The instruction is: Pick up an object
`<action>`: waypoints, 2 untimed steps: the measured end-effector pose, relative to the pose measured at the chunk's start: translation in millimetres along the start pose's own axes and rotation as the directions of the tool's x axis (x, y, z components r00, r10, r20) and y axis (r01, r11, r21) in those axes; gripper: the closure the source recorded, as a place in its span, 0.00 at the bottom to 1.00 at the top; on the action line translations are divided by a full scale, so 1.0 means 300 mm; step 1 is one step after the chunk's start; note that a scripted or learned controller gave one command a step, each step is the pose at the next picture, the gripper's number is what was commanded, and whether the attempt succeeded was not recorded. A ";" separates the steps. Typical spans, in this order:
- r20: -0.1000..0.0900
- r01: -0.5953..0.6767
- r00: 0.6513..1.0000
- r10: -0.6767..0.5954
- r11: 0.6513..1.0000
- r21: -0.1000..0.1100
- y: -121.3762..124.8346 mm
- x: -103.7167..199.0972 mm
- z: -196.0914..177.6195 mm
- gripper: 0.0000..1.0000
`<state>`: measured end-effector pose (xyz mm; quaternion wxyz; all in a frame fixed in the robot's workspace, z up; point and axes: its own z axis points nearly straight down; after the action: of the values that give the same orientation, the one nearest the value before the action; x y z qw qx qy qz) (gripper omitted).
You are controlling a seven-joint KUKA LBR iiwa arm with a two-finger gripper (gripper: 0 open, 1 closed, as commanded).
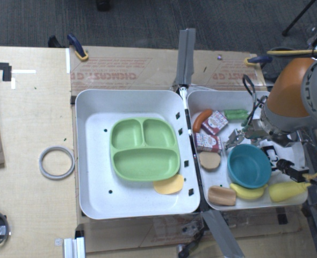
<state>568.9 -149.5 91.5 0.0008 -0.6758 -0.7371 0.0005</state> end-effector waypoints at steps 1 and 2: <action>0.001 -0.147 0.989 0.147 0.989 -0.001 0.067 0.133 0.000 0.00; 0.002 -0.170 0.985 0.170 0.985 -0.001 -0.080 -0.213 -0.196 0.00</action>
<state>550.5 -215.2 150.4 -0.0006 -0.7364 -0.6766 0.0009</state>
